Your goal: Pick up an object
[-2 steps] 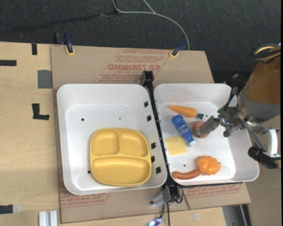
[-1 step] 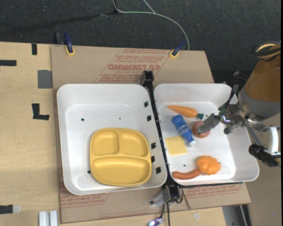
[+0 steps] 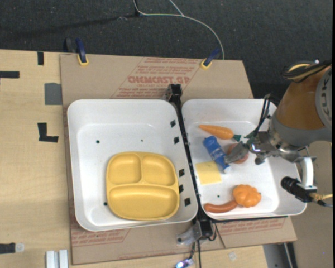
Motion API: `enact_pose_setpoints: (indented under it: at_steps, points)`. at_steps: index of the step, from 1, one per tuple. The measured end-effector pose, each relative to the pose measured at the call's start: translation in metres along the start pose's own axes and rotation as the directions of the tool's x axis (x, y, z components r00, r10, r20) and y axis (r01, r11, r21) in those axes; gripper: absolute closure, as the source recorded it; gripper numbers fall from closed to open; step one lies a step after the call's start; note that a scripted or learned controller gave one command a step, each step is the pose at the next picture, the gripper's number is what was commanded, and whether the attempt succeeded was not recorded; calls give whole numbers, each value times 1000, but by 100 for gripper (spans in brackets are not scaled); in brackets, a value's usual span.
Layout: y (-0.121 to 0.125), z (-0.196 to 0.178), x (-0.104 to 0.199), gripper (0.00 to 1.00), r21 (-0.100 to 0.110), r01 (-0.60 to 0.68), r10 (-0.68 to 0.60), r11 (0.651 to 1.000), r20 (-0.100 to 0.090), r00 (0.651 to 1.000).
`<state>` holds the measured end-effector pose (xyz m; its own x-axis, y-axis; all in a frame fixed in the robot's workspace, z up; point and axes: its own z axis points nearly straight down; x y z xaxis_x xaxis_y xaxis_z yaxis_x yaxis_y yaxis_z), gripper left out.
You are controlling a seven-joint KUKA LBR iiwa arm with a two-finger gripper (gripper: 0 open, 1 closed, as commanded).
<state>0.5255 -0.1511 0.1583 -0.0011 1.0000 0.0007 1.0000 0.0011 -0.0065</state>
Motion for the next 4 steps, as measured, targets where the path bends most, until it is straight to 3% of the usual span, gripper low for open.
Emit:
enact_pose_setpoints:
  at_steps: [2, 3, 4]
  points:
    - [0, 75, 6, 0, -5, 0, 0, 1000, 2, 1000]
    - [1, 63, 7, 100, -8, 1, -1, 1000, 2, 1000]
    - [7, 12, 16, 100, -9, 2, -2, 1000, 1, 1000]
